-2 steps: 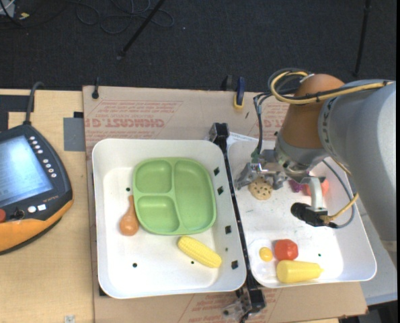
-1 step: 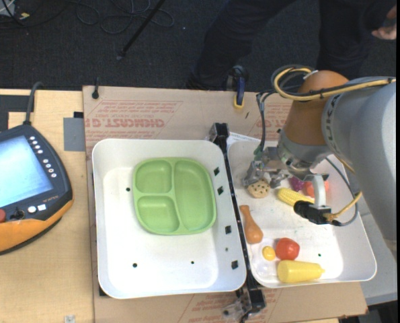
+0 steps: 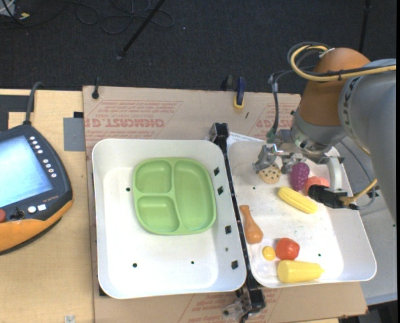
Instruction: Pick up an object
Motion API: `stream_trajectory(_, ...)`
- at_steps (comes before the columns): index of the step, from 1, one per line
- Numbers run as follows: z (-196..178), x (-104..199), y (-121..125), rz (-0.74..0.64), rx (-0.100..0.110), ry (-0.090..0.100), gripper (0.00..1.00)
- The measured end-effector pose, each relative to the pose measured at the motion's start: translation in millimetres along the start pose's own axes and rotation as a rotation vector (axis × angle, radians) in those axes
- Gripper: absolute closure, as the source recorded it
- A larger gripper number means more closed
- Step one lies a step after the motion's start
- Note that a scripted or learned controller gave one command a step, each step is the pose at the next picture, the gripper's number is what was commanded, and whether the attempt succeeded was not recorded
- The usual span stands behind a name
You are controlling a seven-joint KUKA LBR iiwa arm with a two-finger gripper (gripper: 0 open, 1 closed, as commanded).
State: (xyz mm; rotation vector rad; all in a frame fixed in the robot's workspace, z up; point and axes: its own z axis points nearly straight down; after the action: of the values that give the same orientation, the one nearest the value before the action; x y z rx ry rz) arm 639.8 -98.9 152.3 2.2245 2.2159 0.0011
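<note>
Sitting well to the left of the gripper, a green divided plate fills the left bin, out of play. Nearer, in the right bin, the gripper hangs low just above a tan holed cookie, probably the target; whether it is spread or closed I cannot tell. Purple grapes and corn lie just right of it, a tomato farther below

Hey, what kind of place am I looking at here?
Probably a robotics lab bench: a robot arm reaches over two white bins of toy food, with a teach pendant alongside.
</note>
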Motion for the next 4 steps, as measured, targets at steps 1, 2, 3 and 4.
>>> stream_trajectory(1, -44, 1, 4, -0.003, -0.001, 0.000, 1.00)
stream_trajectory(2, -78, -2, 4, -0.003, 0.000, 0.000, 1.00)
stream_trajectory(3, -73, 24, -32, -0.006, 0.007, 0.002, 1.00)
stream_trajectory(4, -69, 52, -71, -0.006, 0.009, 0.003, 1.00)
